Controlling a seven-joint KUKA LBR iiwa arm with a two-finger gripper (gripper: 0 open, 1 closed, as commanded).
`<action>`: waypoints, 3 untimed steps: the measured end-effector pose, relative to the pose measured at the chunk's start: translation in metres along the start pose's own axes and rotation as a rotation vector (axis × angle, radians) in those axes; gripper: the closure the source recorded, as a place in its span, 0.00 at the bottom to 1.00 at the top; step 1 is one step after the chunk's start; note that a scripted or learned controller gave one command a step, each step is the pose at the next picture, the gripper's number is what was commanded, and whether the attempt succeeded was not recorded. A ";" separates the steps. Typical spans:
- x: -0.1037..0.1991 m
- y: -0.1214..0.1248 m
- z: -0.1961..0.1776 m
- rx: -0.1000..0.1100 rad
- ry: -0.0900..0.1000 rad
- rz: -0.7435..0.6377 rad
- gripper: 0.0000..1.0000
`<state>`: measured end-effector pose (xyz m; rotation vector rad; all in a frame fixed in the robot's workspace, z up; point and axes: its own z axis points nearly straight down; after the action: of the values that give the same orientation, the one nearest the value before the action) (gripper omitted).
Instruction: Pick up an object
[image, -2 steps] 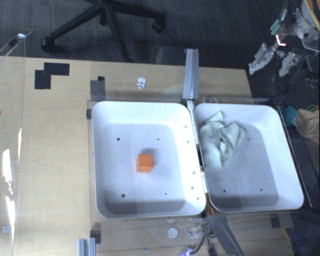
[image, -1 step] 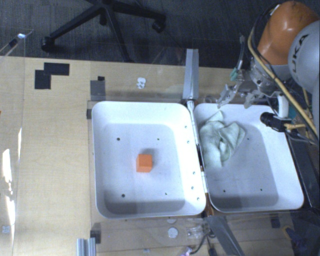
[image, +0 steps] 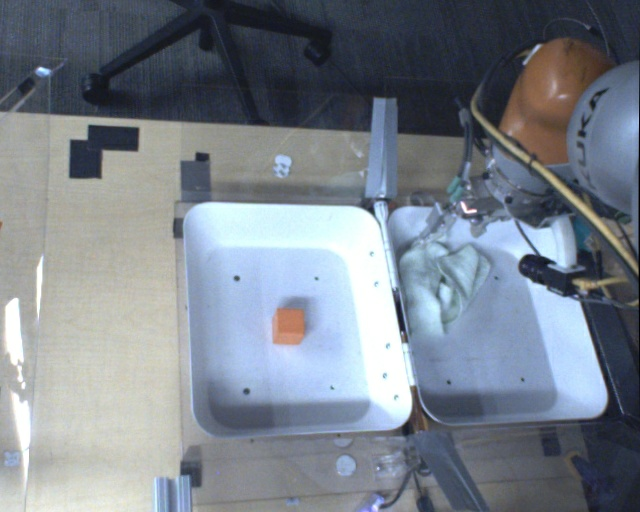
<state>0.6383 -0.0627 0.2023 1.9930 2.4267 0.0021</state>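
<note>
A crumpled pale grey-green cloth (image: 443, 282) lies in the left part of the right bin (image: 540, 380), against the divider. My gripper (image: 438, 226) hangs over the far left corner of that bin, right at the cloth's upper edge. The cloth's top reaches up to the gripper tip, and I cannot tell whether they touch. A small orange cube (image: 289, 326) sits alone near the middle of the left bin (image: 230, 260), well away from the gripper.
The grey arm with its orange band (image: 545, 90) reaches in from the upper right, with cables looping around the wrist. A grey metal post (image: 382, 150) stands at the far end of the divider between the bins. Black tape marks (image: 100, 148) lie on the bench at the far left.
</note>
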 end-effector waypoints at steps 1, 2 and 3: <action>0.001 0.002 -0.012 -0.006 -0.001 -0.002 1.00; 0.024 0.031 0.017 -0.003 -0.001 -0.277 1.00; 0.063 0.030 0.016 -0.003 0.000 -0.234 1.00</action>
<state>0.6556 0.0053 0.1860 1.6947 2.6412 0.0048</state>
